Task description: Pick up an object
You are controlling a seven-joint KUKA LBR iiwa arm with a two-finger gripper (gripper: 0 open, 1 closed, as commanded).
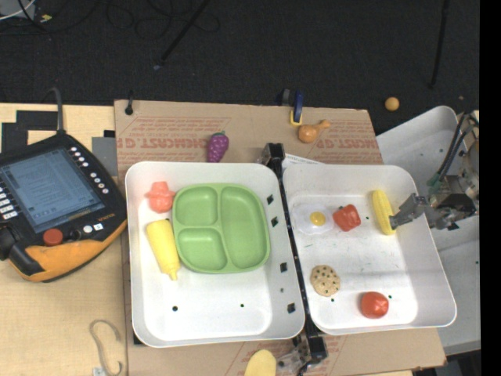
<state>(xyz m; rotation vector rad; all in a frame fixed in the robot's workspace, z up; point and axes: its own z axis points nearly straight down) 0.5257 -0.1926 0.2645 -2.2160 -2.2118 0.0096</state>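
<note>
Lemon sits nearest me, a yellow lump on the cardboard just off the near edge of the bins. I see a bent wire hook on the bench at the near left.

Inside the right bin, a tomato lies near the near right corner, and a cookie sits to its left, apart from it. Farther in I find a fried egg, a red pepper just right of it, and a corn cob lying lengthwise near the right wall.

My gripper hangs at the right rim of that bin, its dark tip just beside the corn. I cannot tell whether the fingers are apart or closed, and I see nothing held between them.

In the left bin a green divided plate takes the middle. A yellow bottle lies just beside its left edge, and a pink toy sits beyond that in the far left corner.

Left of the bins I have the teach pendant on the bench.

Beyond the bins, on the cardboard, lie purple grapes and an orange pear. A small orange ball rests on the dark floor farther right.
</note>
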